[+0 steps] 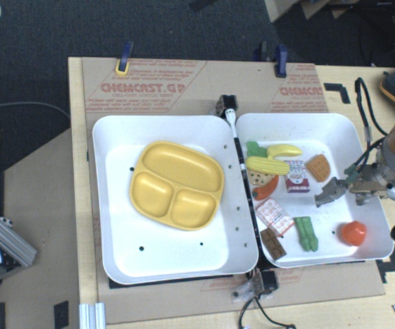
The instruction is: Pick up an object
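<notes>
End effector: I see it over the right bin; grip state unreadable.
Nearest target: tomato, down-right of end effector, apart.

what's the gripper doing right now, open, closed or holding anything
Gripper: cannot be told; it hangs over the right white bin, above bare floor between the red-and-white packet and the round red tomato.
</notes>
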Controlling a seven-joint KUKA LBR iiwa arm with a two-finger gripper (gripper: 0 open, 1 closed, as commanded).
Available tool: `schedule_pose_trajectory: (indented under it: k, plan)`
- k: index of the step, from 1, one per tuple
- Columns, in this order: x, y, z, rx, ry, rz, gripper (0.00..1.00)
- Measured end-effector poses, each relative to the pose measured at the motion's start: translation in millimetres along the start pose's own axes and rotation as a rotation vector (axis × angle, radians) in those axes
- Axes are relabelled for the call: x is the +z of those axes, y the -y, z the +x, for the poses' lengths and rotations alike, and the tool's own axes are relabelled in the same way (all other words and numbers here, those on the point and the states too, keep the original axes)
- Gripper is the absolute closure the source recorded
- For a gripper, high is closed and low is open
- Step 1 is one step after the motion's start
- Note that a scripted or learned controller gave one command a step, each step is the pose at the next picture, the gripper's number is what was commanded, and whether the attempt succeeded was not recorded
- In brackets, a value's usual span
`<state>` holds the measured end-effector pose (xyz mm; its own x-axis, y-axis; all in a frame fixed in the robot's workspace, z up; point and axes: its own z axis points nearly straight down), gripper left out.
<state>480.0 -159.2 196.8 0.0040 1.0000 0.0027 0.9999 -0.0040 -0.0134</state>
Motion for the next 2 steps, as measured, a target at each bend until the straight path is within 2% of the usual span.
schedule_pose_trajectory:
  k: [1,2]
  plan:
    - [-6.3,-3.1,0.3,-0.004,0.003,-0.014,0.00]
    - [37.8,0.8,5.1,-0.004,0.000,-0.008,0.00]
